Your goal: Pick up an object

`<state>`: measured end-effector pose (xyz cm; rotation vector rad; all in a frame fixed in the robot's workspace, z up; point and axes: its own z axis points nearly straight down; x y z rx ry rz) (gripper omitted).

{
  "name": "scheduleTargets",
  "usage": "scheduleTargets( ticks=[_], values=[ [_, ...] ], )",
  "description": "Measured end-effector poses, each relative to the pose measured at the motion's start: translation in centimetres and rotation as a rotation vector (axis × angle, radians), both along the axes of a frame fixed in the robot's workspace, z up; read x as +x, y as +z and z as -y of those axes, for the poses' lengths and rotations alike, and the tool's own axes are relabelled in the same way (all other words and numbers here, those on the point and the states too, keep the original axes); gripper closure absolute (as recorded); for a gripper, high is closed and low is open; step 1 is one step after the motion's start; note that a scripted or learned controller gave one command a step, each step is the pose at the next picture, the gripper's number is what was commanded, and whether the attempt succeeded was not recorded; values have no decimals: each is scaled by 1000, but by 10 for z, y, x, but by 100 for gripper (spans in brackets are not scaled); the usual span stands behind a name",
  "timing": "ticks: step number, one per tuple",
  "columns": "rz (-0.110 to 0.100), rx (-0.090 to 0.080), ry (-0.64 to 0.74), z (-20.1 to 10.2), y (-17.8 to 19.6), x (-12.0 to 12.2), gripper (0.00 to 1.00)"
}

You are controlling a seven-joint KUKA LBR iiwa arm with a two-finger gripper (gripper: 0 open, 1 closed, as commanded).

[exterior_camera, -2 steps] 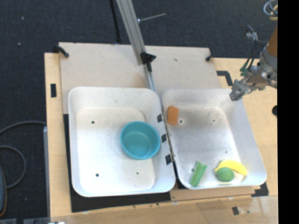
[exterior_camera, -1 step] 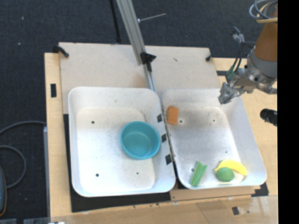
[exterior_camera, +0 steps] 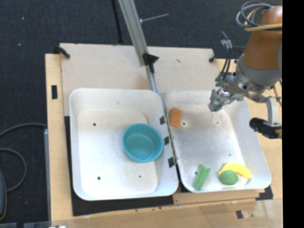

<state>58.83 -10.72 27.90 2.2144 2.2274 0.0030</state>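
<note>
Gripper [exterior_camera: 217, 101] hangs over right bin [exterior_camera: 247, 141], far edge; open or closed, cannot tell. Orange block [exterior_camera: 175, 117] at that bin's left wall. Green stick [exterior_camera: 201, 176], green ball [exterior_camera: 229, 177] on yellow piece [exterior_camera: 239, 169] near front. Blue bowl [exterior_camera: 142, 142] in left bin [exterior_camera: 90, 141].

metal pole [exterior_camera: 135, 30] slanting over bench | black cable [exterior_camera: 14, 148] left, on floor
</note>
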Motion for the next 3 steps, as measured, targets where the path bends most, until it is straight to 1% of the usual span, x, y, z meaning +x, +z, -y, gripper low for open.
scheduleTargets(
  ticks=[1, 2, 3],
  values=[
    [-1, -1, 0, -52, -17, -6, 100],
    [-1, 0, 0, -107, -29, -20, 100],
    [-1, 1, 1, -152, -26, -25, 100]
  ],
)
